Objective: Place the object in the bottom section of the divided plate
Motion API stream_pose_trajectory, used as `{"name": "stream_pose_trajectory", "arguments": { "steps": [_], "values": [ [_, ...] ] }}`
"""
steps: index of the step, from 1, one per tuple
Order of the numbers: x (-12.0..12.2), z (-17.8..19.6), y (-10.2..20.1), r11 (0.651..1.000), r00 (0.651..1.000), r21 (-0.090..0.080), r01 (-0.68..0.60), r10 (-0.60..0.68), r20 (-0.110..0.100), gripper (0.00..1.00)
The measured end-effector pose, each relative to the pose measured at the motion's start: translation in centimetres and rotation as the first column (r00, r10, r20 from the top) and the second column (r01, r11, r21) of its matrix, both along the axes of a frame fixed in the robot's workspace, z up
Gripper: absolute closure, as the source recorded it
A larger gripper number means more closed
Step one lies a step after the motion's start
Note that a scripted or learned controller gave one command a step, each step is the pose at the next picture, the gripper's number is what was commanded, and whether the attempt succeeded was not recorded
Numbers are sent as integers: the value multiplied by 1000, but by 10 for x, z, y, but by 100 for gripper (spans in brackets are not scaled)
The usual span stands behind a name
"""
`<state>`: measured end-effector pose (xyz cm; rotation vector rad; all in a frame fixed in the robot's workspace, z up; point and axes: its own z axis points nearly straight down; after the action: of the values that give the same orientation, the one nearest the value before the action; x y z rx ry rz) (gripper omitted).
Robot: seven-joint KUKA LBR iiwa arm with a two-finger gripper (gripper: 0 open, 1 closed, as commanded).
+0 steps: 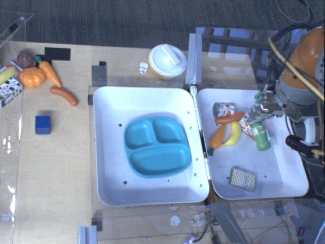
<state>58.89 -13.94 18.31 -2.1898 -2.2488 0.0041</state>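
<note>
The blue divided plate (157,146) lies in the left white bin (109,187), its wide bottom section (160,162) bare and nearest the front. The right bin (284,184) holds a small can (224,109), a red sausage (229,118), a carrot (218,136), a banana (234,135), a red-and-white packet (247,126), a green bottle (261,138) and a patterned flat pad (242,178). My gripper (262,109) hangs over the right bin's upper right, just above the packet and the green bottle. I see nothing lifted off the bin floor.
A white-and-yellow bowl (167,61) sits behind the bins. On the bench to the left lie a toy pumpkin (32,77), a carrot (50,72), a sausage (65,96) and a blue cube (43,124). A raised rim (200,136) divides the two bins.
</note>
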Motion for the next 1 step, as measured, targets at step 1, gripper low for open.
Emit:
{"name": "stream_pose_trajectory", "arguments": {
  "steps": [1],
  "values": [
    [38, 37, 59, 996, 996, 0, -91, 91, 2, 100]
  ]
}}
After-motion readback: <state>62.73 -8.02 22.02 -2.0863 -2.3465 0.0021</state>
